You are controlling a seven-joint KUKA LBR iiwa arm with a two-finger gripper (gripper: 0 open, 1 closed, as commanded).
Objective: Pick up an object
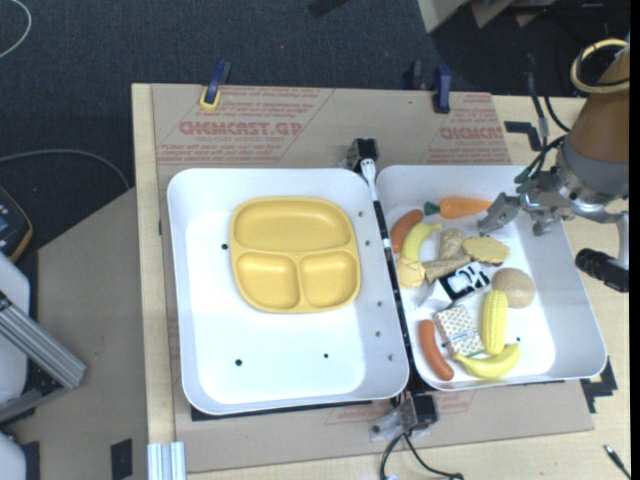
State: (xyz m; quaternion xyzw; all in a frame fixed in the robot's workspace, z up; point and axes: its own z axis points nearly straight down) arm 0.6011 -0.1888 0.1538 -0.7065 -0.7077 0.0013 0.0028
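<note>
Just left of fingers, carrot, apart

I am looking at my arm coming in as a rounded shell glowing orange-brown, with a pale yellowish ring curving over its top. Below that shell a grey metal wrist section is showing, banded and slightly shiny. From it, grey metal linkages are branching toward the gripper, whose fingers are appearing as thin, angular grey pieces. Behind the jaws, dark cables are trailing along the wrist, and a black cylindrical stub is sticking out beside them.
</note>
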